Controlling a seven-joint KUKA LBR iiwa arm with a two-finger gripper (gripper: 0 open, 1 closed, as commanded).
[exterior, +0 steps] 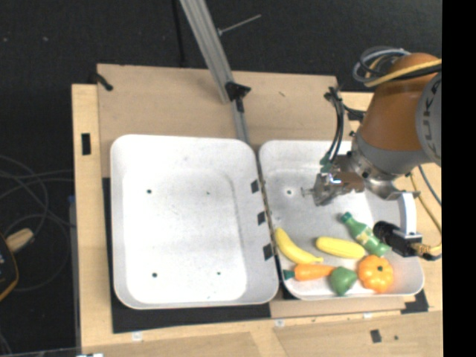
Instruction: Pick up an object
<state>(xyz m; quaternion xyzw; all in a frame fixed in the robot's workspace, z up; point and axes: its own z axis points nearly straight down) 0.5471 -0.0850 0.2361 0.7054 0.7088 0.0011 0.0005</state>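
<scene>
My gripper (321,192) hangs over the upper middle of the right bin (290,162), with nothing visible between its fingers. Below it, along the bin's near side, lie toy foods: a yellow banana (294,248), a second yellow piece (341,247), an orange carrot (312,271), a green pepper (343,280), an orange pumpkin (375,271) and a green bottle (361,232). The gripper is apart from all of them, above and left of the bottle.
The left bin (186,222) sits beside the right one, joined by dark clips at the shared rim. A grey metal post (212,39) slants up from the back of the bench. Wooden bench surface surrounds both bins.
</scene>
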